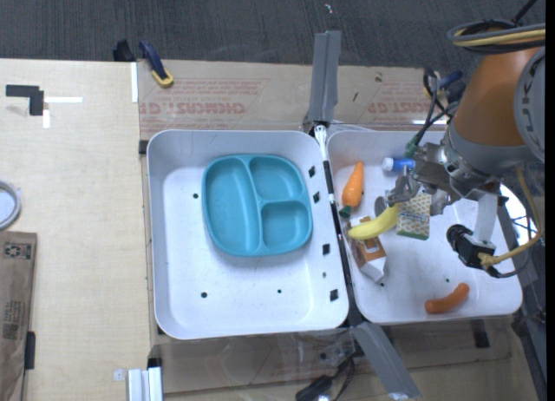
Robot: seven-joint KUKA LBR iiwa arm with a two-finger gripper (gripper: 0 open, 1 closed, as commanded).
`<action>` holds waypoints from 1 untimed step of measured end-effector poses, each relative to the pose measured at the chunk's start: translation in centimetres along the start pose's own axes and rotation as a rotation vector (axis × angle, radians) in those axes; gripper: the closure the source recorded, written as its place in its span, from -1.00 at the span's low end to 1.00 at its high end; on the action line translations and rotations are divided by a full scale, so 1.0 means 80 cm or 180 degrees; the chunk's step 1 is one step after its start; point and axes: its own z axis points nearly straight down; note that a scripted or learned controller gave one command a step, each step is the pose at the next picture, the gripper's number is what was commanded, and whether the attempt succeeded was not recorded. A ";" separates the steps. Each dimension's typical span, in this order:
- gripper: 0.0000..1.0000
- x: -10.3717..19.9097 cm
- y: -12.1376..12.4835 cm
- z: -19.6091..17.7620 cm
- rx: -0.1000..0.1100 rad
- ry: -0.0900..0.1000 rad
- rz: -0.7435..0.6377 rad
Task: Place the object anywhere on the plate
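Over right bin [512, 304]: gripper [406, 193] by banana [375, 225], grip unclear | plate [257, 205] mid left bin [165, 243]

Bearing two shallow white bins side by side on a pale wooden bench [69, 182]: left bin [173, 304], right bin [486, 304]; also lying there, a cardboard sheet [234, 95], tape roll [4, 207], brown packet [17, 295]

Arm: grey, orange band above the wrist, reaching in from the right edge, bent downward.
Wrist: tilted toward the left.
Gripper [406, 193]: low, pointing down-left; finger state hard to tell.
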 end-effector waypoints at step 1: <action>1.00 0.099 -0.001 0.036 -0.0005 0.0002 -0.1393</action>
